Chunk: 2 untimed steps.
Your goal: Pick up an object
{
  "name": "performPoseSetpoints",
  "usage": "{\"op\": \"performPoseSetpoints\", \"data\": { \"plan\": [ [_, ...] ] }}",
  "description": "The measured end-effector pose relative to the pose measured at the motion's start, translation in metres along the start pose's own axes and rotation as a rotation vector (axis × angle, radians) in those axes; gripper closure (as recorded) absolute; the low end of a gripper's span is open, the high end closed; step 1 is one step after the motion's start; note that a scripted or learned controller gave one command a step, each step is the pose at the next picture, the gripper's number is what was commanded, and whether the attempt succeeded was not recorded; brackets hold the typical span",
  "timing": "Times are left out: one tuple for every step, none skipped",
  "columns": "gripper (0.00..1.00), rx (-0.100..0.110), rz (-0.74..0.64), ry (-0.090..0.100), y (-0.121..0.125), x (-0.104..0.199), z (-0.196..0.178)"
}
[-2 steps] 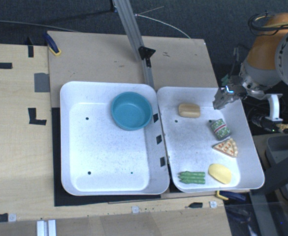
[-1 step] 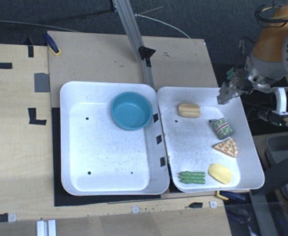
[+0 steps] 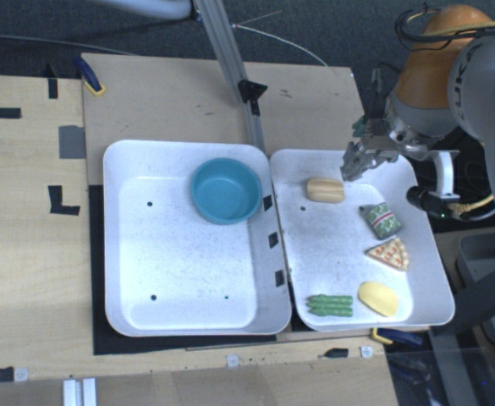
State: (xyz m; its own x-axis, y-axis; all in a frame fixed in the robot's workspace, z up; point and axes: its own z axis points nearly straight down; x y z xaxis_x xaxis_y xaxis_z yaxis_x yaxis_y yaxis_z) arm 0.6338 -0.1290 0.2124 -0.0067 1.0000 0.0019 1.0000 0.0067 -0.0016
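My gripper (image 3: 354, 167) hangs over the back of the right bin (image 3: 332, 252), just right of a tan bread roll (image 3: 325, 190) and slightly above it. Nothing shows between its fingers. Further toward the front in the same bin lie a green patterned packet (image 3: 382, 219), a pizza slice (image 3: 389, 255), a yellow lemon-like piece (image 3: 377, 298) and a green bean pod cluster (image 3: 329, 305). A blue bowl (image 3: 225, 190) sits at the back of the left bin (image 3: 171, 294).
A slanted metal pole (image 3: 234, 66) runs down to the gap between the bins at the back. The arm's grey body and orange band (image 3: 437, 57) stand at the right, with cables (image 3: 450, 201) beside the right bin's edge.
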Motion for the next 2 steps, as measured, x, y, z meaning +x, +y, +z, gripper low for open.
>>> {"op": "performPoseSetpoints", "data": {
  "plan": [
    [1.0,0.0,0.001,-0.001,-0.003,0.057,0.003],
    [1.0,-0.002,0.0,0.0,0.005,0.113,-0.012]
  ]
}}
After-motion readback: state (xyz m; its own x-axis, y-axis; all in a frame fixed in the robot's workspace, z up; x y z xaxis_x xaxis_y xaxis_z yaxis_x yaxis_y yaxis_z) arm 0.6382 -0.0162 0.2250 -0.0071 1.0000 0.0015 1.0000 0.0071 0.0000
